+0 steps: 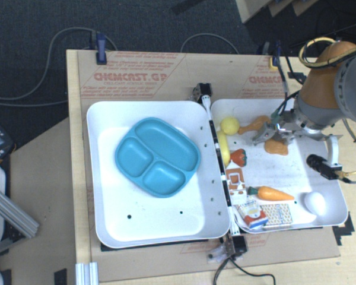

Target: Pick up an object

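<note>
1. Over the far part of the right bin (pixel 288 174), the gripper (pixel 276 134) hangs low, directly above an orange-brown toy food piece (pixel 277 148). A second piece of similar colour (pixel 255 124) lies near, on the camera's left of the gripper.
2. How far the gripper is open I cannot tell from this slanted view, and I see no object held by it.
3. Elsewhere in this bin lie a yellow ball (pixel 229 125), a red strawberry-like toy (pixel 239 157), a toy carrot (pixel 273 193), a white egg (pixel 314 202) and a small printed carton (pixel 267 215) at the near edge.
4. The left bin (pixel 96 159) bears a blue divided plate (pixel 158 157), well apart from the gripper.
5. I judge the step to be the approach for the grasp: the orange-brown piece seems to rest on the bin floor, so the pick is not yet done.
6. The next move calls for centring over this piece, closing firmly on it and lifting straight up. The piece looks small and rounded, so it may slip out.
</note>
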`<state>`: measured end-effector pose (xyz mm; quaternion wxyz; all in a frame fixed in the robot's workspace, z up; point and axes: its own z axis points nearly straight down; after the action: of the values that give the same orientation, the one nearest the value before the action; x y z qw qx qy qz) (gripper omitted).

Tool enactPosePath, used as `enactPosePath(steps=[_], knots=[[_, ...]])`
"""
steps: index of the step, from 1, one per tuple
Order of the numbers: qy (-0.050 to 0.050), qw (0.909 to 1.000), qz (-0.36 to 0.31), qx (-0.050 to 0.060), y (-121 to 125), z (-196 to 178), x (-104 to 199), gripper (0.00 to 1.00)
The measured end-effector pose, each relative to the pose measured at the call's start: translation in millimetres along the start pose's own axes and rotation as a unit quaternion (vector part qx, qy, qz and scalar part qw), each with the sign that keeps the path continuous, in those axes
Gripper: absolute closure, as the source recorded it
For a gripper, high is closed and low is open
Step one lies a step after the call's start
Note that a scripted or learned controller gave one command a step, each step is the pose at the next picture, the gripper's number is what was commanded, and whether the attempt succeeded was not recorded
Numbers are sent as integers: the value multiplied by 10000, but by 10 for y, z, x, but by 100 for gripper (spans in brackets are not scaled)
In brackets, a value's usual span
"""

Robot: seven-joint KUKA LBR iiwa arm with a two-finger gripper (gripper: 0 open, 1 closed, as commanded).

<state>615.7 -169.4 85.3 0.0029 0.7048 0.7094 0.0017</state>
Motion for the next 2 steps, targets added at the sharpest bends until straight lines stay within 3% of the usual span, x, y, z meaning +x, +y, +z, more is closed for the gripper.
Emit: enactPosePath(steps=[1, 2], knots=[[-19, 9996, 77, 266, 423, 47, 318, 0], [100, 9996, 74, 253, 428, 41, -86, 0]])
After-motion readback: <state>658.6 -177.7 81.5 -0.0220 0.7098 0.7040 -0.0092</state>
